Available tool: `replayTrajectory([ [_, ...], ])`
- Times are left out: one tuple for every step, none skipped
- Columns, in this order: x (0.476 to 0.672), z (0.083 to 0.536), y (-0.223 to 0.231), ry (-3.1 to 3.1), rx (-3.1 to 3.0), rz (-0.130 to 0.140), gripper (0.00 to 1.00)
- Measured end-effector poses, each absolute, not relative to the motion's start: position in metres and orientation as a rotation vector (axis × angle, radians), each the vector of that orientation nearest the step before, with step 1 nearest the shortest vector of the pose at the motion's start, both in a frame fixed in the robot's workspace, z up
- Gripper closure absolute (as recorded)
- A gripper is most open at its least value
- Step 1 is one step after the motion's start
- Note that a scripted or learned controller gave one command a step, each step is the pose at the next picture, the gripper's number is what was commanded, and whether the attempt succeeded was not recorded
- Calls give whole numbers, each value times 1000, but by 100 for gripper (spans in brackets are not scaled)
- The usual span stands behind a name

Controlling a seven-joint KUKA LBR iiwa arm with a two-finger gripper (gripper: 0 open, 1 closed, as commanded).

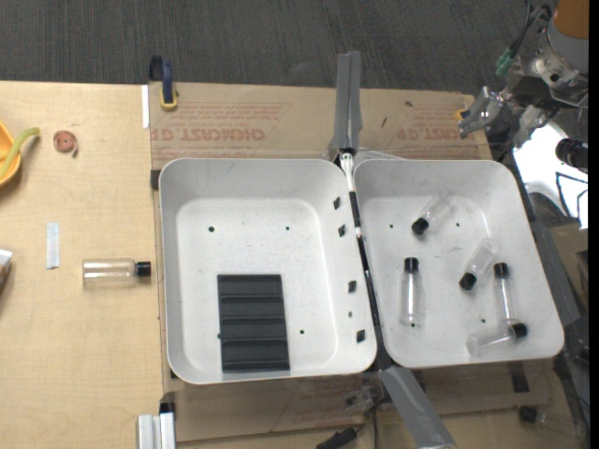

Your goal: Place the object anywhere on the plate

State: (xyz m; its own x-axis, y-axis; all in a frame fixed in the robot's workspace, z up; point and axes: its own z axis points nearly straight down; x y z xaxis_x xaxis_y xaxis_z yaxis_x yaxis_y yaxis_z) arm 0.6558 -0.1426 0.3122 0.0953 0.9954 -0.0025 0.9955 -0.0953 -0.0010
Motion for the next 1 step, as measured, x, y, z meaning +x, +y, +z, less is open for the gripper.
replayTrajectory([
  [659, 418, -204, 2095, 2340, -4, 0],
])
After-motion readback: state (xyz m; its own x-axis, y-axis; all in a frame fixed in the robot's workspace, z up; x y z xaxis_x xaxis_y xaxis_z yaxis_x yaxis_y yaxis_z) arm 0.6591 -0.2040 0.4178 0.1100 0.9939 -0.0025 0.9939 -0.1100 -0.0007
